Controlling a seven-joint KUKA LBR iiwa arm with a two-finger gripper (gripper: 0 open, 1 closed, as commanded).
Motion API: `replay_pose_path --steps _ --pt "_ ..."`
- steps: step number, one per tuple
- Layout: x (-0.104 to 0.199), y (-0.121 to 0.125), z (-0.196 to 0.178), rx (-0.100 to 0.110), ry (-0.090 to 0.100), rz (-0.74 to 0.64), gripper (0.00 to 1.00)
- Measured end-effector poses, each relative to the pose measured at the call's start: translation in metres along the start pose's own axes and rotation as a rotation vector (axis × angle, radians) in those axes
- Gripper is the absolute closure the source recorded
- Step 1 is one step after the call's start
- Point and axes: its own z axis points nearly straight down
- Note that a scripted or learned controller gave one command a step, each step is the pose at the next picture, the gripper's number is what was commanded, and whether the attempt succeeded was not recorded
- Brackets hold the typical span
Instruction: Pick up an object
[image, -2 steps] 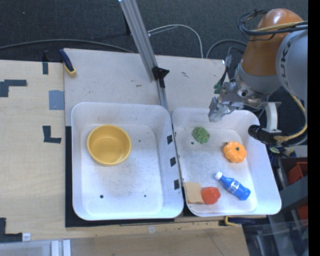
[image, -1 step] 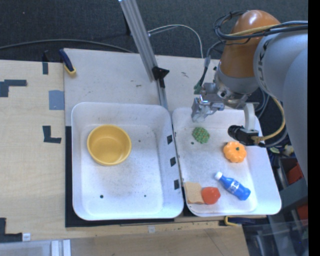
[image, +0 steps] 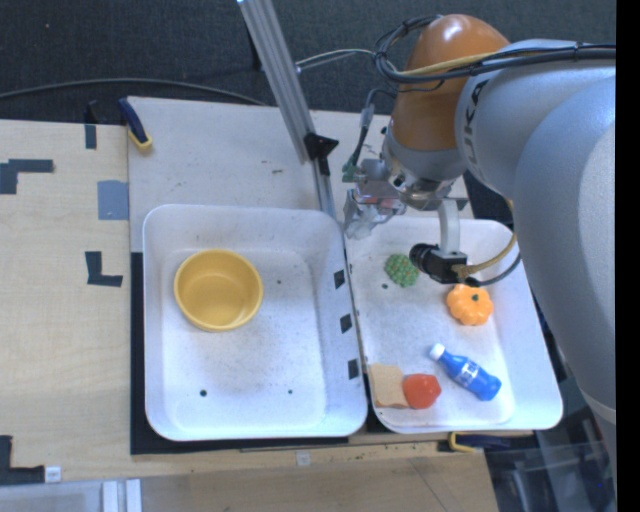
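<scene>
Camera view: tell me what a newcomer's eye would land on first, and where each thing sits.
The big grey arm with its orange band fills the upper right, its claw hanging over the far left corner of the right bin. Next comes the yellow bowl, alone in the left bin. Then the right bin's bright clutter: green piece, orange pumpkin, blue bottle, red piece.
</scene>
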Motion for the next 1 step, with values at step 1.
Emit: replay_pose_path --steps 1 --pt "0.0446 0.0121 0.0018 -0.001 0.0 0.0 1.0"
